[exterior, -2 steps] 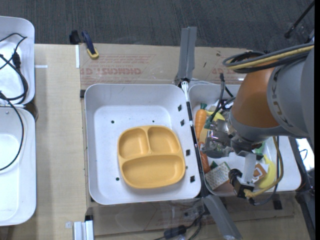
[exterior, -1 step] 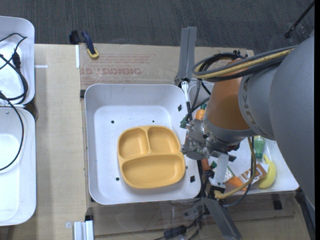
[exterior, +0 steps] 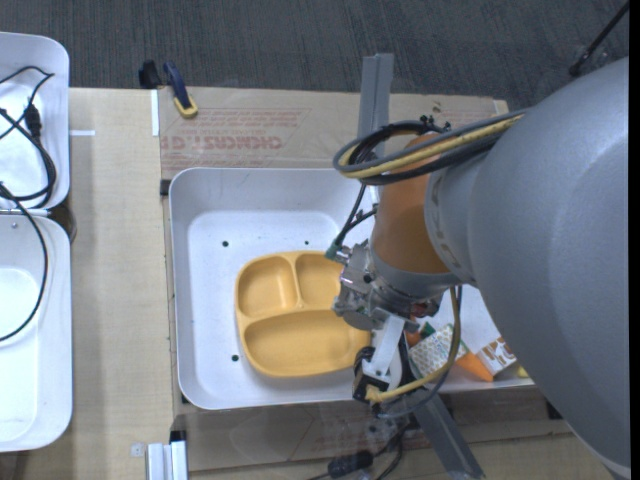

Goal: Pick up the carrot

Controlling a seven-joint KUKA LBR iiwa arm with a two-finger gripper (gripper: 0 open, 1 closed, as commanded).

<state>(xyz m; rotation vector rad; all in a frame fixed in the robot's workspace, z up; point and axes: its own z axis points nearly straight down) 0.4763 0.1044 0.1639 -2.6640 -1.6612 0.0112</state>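
one arm (exterior: 560, 228) over a white bin (exterior: 205, 268) with a yellow plate (exterior: 290, 333)
the gripper (exterior: 352, 308) hung at the plate's right edge, its grip impossible to tell; the carrot (exterior: 473, 366) lay right of it, near side, beside the arm.

Robotics lab: grey arm (exterior: 560, 218), white bin (exterior: 181, 268), plywood bench (exterior: 120, 268), dark carpet (exterior: 300, 18).

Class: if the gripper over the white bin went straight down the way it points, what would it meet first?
Probably the right edge of the yellow divided plate, which lies under the gripper in the white bin. Depth is unclear, so it may instead meet the bin floor beside the plate.
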